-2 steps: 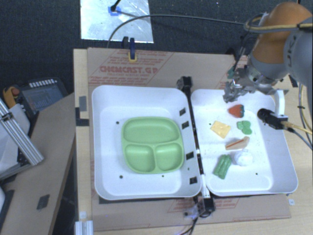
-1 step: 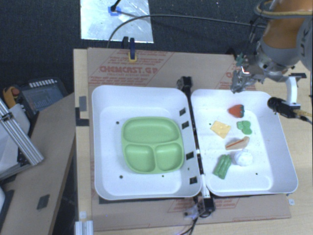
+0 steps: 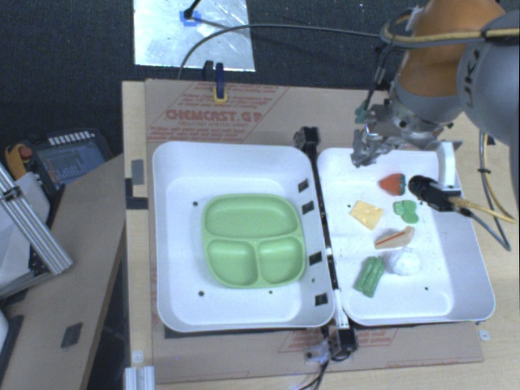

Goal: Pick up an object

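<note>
Nearest the camera in the right bin (image 3: 463,295), small toy foods lie loose for picking: a green pickle (image 3: 370,276), a white ball (image 3: 405,262), a hot dog (image 3: 394,237), a cheese wedge (image 3: 366,214), a strawberry (image 3: 392,184). The left bin (image 3: 175,242) holds a green divided plate (image 3: 249,240). Farther back, the gripper (image 3: 363,154) hangs over the right bin's far corner, holding nothing; its finger spacing cannot be told.

A dark floor (image 3: 65,55) fills the upper part of the frame, with a shiny metal sheet (image 3: 193,21) lying at top centre. A tan bench (image 3: 244,108) occupies the middle, and a control pendant (image 3: 71,159) rests at left.
</note>
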You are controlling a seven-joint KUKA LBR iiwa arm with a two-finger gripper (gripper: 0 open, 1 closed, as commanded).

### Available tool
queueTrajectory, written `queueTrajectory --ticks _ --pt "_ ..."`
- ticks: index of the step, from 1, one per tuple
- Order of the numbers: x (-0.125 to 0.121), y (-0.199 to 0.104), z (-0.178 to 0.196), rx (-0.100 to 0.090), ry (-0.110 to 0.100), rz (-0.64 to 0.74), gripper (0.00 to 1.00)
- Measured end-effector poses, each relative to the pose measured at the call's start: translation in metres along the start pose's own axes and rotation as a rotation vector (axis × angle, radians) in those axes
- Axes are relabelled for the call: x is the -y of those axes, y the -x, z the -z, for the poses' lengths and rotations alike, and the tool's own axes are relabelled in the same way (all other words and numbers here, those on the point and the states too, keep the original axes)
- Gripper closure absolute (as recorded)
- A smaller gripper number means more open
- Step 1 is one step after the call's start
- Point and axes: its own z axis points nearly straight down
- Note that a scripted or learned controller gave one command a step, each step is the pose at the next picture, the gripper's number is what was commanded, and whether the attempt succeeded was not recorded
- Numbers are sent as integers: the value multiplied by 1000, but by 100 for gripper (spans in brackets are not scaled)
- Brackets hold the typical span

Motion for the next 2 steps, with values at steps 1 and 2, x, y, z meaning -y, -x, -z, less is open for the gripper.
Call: queueTrajectory --ticks 1,2 --pt "8 -58 3 0 1 0 100" --pt "25 -110 -14 0 0 0 100"
